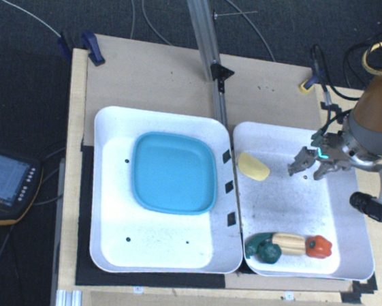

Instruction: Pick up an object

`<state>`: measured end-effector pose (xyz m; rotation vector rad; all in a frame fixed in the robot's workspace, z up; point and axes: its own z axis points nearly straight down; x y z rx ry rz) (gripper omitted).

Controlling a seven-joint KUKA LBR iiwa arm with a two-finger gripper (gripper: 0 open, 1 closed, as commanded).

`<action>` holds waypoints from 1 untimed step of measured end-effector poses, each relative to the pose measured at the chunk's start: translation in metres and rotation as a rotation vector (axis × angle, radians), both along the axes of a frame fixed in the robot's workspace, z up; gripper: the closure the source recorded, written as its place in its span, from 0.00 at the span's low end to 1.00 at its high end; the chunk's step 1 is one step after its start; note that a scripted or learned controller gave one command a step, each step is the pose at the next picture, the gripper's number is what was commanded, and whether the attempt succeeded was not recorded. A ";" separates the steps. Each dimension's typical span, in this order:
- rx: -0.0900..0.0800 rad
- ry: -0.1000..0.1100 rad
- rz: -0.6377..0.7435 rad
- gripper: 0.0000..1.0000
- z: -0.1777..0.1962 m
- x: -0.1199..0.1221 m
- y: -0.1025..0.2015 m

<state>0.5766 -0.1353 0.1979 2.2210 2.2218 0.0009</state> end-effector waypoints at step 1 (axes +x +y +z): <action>0.000 0.000 0.000 0.00 0.000 0.000 0.000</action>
